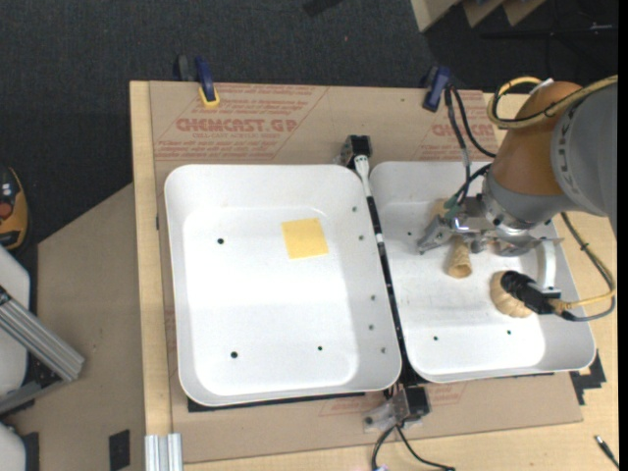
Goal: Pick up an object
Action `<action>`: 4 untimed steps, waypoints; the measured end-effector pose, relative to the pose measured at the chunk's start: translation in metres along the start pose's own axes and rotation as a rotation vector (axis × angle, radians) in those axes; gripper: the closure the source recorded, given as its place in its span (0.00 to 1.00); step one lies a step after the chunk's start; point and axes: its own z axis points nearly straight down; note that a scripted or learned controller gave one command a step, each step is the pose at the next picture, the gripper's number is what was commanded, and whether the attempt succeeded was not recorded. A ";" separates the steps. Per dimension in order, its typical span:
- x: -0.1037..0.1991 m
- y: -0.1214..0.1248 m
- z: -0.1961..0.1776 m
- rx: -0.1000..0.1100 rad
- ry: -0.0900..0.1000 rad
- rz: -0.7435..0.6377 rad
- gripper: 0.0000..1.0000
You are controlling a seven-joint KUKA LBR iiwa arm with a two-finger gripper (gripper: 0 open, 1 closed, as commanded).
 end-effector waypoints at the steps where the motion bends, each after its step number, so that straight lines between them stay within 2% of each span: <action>1: -0.015 -0.060 0.000 0.008 0.001 0.005 0.00; 2: -0.011 0.023 -0.001 -0.006 -0.002 -0.003 0.00; 3: 0.007 -0.025 0.000 0.007 0.003 0.002 0.00; 4: 0.036 0.024 0.000 -0.004 -0.001 -0.003 0.00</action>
